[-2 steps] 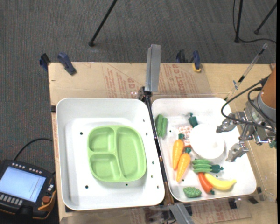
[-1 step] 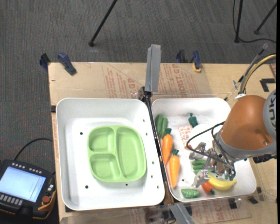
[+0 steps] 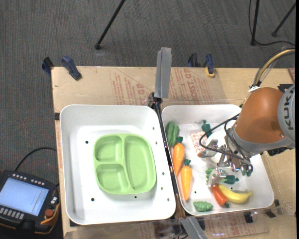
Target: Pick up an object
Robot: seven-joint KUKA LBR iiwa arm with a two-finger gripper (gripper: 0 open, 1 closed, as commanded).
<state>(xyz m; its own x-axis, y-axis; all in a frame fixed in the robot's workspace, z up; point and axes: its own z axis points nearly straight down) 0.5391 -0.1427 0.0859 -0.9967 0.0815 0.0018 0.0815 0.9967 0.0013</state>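
Over right bin [image 3: 202, 109], arm [image 3: 261, 121] lowered.

Floor [image 3: 89, 14]: dark grey carpet, behind the bench and to its left.
Bench [image 3: 114, 83]: light brown board with red writing.
Clamps [image 3: 70, 66]: blue, on the bench's back edge.
Stand legs [image 3: 112, 19]: thin, black, on the carpet behind the bench.
Screen box [image 3: 22, 200]: on the carpet left of the bench, cable attached.

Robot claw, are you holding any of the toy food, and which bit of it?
It cannot be told. The gripper is low in the right bin, just above the banana, but no toy shows clearly in its grip.
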